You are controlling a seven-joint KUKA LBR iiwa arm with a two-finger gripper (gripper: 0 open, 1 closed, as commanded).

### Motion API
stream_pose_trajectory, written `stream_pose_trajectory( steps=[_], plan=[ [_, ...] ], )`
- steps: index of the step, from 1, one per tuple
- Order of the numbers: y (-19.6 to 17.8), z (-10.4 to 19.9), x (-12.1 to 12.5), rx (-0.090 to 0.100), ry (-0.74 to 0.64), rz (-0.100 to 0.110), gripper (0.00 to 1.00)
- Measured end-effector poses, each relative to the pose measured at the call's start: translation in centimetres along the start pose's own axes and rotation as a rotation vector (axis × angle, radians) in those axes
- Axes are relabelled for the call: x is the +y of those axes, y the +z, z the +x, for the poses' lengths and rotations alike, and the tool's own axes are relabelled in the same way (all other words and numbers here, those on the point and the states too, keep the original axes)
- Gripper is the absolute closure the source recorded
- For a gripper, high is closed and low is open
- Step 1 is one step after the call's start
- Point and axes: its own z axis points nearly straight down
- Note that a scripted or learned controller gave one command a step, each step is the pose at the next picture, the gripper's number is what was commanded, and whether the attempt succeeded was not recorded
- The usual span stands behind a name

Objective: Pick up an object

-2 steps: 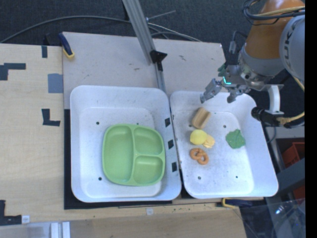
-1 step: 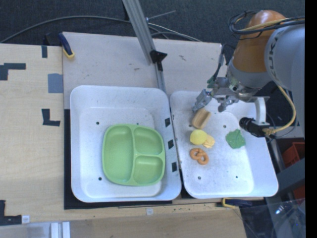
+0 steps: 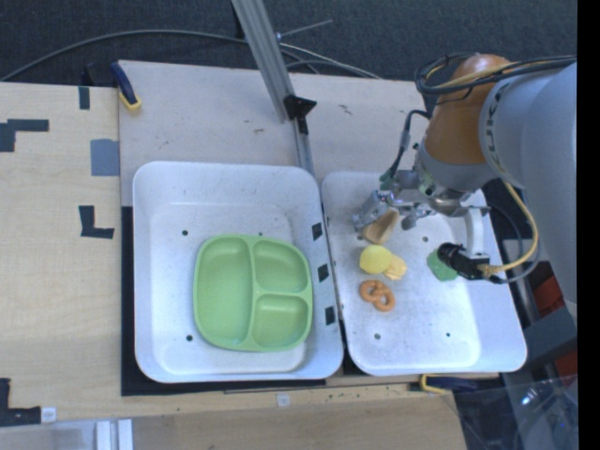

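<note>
The wooden worktop (image 3: 56, 251) carries two white bins: the left bin (image 3: 159, 195) holds a green divided plate (image 3: 253, 292), and over the right bin (image 3: 487, 340) reaches the grey arm (image 3: 525, 129). Its tool (image 3: 386, 216) hangs at the bin's far left part, clamped on a tan block (image 3: 381, 226). Just near of it lie a yellow lump (image 3: 382, 262) and an orange pretzel (image 3: 377, 295); a green piece (image 3: 439, 265) sits to the right

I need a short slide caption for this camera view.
KUKA arm's gripper over the right bin, near a tan object, yellow toy and pretzel.
</note>
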Motion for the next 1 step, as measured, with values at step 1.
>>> stream_pose_trajectory(
  steps=[1],
  plan=[
    [5.47, 0.09, -0.16, 0.000, -0.001, 0.000, 0.00]
  ],
)
